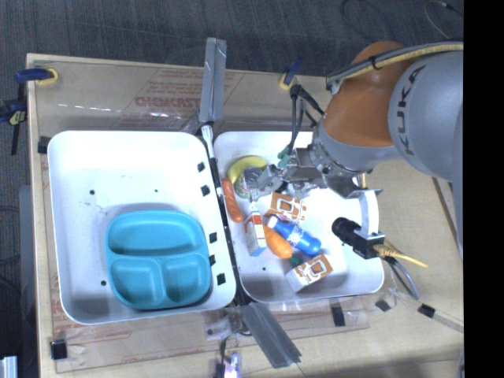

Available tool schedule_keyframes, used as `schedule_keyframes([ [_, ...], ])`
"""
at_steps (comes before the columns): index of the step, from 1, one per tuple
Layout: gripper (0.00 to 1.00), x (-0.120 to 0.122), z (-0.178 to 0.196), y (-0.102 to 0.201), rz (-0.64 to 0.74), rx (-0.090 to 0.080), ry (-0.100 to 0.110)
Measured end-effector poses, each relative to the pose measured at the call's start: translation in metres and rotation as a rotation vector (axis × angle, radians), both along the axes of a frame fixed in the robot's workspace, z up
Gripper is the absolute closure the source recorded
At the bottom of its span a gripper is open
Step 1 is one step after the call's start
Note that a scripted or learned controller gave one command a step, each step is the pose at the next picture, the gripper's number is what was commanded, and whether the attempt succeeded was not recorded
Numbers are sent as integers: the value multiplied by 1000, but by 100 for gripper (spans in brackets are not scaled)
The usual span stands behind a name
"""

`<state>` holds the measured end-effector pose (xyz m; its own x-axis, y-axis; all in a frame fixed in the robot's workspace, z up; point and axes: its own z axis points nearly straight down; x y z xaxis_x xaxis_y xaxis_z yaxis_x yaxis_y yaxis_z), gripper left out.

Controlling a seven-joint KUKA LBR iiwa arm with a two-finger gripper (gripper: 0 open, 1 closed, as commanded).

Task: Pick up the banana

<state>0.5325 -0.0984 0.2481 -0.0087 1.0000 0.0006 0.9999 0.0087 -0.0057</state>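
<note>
1. The gripper (272, 178) hangs low over the right bin (346, 286), just beside the banana (246, 166) at its 10 o'clock; whether its fingers are open or closed cannot be told.
2. Judged best: approach from above, straddling the yellow curve.
3. Crowding the banana: an orange carrot (231, 200) at 7 o'clock, a blue bottle (303, 239) and cartons at 5.
4. Farthest, the left bin (71, 160) holds a blue divided tray (160, 260).
</note>
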Motion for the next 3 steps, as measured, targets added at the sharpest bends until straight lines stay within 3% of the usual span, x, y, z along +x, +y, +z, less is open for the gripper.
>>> schedule_keyframes([
  [1,0,41,60,42,175,-1,-3],
  [2,0,80,-18,8,331,0,-2],
  [3,0,104,-93,-7,388,1,-2],
])
